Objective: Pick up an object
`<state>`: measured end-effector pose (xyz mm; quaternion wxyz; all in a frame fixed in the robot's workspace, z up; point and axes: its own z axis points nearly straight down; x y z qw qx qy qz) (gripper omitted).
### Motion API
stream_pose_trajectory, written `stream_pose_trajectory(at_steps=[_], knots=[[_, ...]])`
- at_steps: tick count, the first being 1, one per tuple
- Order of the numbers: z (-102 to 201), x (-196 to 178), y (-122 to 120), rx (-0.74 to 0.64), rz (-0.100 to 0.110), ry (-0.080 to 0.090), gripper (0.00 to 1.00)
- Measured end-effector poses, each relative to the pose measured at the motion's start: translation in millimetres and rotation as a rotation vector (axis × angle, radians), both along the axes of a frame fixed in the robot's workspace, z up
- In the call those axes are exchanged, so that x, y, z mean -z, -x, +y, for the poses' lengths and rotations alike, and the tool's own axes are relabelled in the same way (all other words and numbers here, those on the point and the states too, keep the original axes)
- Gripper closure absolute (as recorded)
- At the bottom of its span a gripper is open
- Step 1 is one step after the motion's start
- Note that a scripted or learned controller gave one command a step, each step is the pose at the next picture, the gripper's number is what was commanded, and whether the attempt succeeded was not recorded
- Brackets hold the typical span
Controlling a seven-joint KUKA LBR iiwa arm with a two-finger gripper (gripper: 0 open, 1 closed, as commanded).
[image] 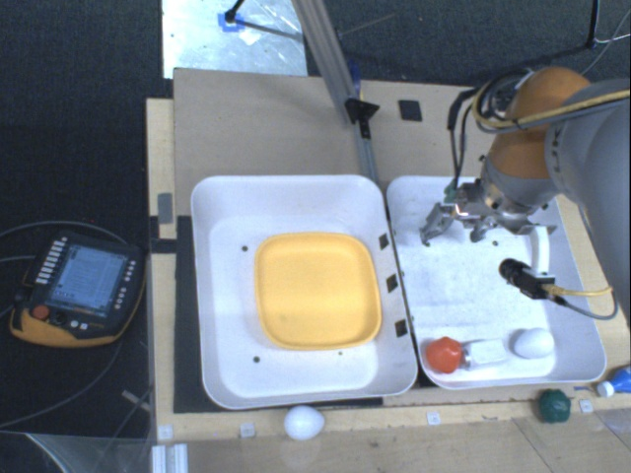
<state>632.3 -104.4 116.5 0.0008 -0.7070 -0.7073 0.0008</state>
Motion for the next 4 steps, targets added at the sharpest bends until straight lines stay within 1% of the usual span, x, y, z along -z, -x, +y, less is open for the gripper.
stream_pose_trajectory(at_steps=[1, 2, 3, 4], knots=[[0, 27, 0, 0.000, -0.001, 0.000, 0.00], [0, 15, -1, 0.001, -0.004, 0.000, 1.00], [-5, -29, -3, 0.001, -0.007, 0.001, 1.00], [-7, -92, -6, 0.000, -0.009, 0.001, 1.00]])
